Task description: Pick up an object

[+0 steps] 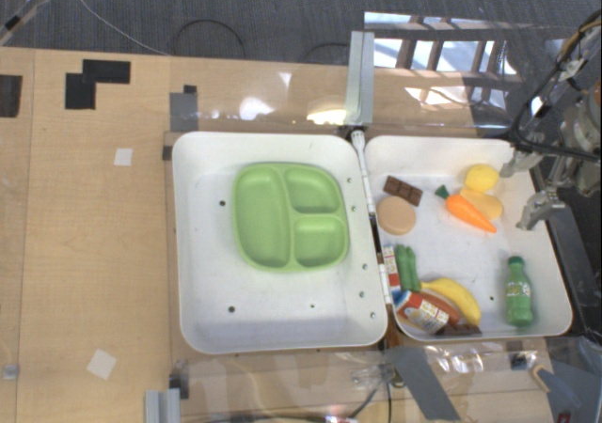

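Carrot (469,211), a toy by its look, lies in the right bin (564,318) just beside our gripper (530,188), whose fingers (532,212) stand apart and empty; we judge it light, stiff plastic, somewhat slick, best pinched across its thick middle; the lemon (482,177) touches its far side.

Both bins (273,332) are white on a tan wooden tabletop (85,252) with black square marks. The plate (289,215) is pale green. A yellow lemon (482,177) and an orange carrot (468,211) with a green tip lie nearest the grey metal end effector (531,188). Farther off are a brown chocolate bar (403,191), a tan cookie (396,215), a green bottle (517,290) and a yellow banana (455,297).
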`<state>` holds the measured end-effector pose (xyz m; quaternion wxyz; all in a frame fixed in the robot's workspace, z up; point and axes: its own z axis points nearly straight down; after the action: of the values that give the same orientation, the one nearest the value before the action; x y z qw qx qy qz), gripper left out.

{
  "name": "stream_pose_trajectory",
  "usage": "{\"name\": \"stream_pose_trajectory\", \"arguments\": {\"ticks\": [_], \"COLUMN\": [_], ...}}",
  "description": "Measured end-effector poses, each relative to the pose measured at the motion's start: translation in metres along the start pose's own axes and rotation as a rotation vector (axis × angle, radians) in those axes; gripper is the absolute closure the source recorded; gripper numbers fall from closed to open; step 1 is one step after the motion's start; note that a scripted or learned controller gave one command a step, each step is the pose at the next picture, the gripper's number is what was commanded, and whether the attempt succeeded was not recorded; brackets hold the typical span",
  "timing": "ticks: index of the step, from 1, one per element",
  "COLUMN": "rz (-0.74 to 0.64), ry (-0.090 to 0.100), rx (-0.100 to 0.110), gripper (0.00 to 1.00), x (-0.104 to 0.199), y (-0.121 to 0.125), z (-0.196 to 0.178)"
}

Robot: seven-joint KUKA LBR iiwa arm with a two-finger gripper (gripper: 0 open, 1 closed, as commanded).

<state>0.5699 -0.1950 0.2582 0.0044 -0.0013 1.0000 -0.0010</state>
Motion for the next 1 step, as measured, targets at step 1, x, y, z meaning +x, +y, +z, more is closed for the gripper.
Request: {"name": "stream_pose_trajectory", "arguments": {"ticks": [1], "rz": [-0.029], "ry": [0.012], "rx": [-0.005], "gripper": [0.00], "x": [-0.0003], "y": [-0.0084], "z": [0.1441]}}
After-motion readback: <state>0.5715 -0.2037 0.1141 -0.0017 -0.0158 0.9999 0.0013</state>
